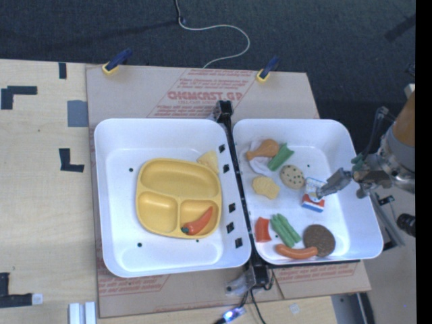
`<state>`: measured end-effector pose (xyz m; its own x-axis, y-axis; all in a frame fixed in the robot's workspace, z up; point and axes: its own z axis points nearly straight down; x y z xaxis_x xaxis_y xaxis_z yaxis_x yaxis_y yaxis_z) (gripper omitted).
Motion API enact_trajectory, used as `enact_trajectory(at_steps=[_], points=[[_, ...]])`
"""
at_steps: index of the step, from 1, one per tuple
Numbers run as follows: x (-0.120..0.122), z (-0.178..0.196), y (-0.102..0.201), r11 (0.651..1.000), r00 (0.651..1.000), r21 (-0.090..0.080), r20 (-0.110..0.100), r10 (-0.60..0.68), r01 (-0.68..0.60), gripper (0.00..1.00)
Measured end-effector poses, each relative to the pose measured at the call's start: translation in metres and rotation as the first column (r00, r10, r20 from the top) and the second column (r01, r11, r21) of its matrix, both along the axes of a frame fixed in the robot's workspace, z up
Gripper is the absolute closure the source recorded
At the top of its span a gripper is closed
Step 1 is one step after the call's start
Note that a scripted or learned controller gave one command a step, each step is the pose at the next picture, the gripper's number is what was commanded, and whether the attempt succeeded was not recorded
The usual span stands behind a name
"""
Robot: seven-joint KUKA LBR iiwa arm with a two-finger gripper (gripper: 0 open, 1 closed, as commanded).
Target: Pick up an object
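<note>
Camera view puts my gripper [322, 193] low in the right bin [341, 135], over the red-white-blue block [312, 204], presumably targeting it; finger state I cannot tell.

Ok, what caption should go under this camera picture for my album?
Robot gripper reaches into the right bin of toy food, beside a yellow tray holding a chili pepper.

You're looking down from one fixed camera above the counter [40, 147], tilted slightly, far enough back to take in both white bins [111, 181] side by side.
</note>
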<state>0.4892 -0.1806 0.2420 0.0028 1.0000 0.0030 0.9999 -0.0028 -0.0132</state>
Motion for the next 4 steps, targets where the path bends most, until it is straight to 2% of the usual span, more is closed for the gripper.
enact_trajectory(at_steps=[1,3,4], points=[[0.002,0.006,0.000,1.000,1.000,-0.003,0.011,0.004,-0.004,0.00],[-0.013,-0.111,0.008,1.000,1.000,0.000,0.005,0.004,-0.004,0.00],[-0.011,-0.157,0.008,1.000,1.000,-0.003,0.015,0.002,-0.002,0.00]])
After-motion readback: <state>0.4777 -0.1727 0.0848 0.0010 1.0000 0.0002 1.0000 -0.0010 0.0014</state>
